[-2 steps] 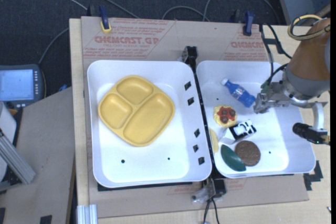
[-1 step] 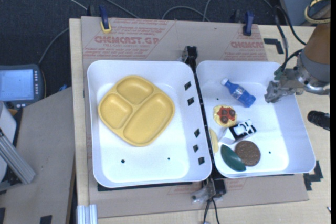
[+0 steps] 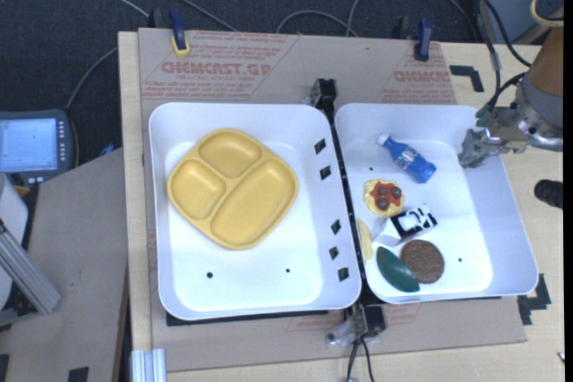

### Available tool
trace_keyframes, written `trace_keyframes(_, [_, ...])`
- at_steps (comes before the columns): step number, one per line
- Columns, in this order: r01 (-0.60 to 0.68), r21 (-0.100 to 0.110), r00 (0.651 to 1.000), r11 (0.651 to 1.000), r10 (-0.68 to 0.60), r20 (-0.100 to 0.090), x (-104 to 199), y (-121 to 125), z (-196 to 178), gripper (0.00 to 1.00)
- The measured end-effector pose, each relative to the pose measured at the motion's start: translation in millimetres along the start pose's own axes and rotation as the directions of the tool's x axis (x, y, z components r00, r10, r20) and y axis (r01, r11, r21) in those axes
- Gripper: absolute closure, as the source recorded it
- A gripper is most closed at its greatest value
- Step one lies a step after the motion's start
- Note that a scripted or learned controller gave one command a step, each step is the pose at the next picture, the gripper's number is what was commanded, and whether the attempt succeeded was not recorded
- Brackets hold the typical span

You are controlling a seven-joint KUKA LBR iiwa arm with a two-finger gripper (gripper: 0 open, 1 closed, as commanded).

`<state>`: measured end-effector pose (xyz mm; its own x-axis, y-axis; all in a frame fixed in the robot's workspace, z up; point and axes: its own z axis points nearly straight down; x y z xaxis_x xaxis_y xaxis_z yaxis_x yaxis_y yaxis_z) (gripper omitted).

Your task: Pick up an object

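Camera view showed 2 white bins side by side on the counter [image 3: 224, 58]. The left bin [image 3: 179, 282] held a yellow divided plate [image 3: 233, 188]. The right bin [image 3: 501, 273] held a blue bottle [image 3: 407, 158] near 12 o'clock, a small pizza toy [image 3: 383, 196] at centre, a black-and-white object [image 3: 414, 221] just below it, and a brown disc [image 3: 422, 261] touching a dark green piece [image 3: 395, 270] near 6 o'clock. The gripper [image 3: 476, 148] hovered over the right bin at 3 o'clock, gripping nothing; whether it was open or closed I cannot tell. The approach step seemed in hand. Next, it would need to shift toward 9 o'clock, over the bottle, and descend.
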<state>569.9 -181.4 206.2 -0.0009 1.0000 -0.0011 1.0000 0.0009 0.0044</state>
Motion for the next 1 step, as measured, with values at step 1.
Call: trace_keyframes(1, [0.007,0.003,1.000,1.000,-0.007,-0.004,63.4,8.6,-6.5,1.00])
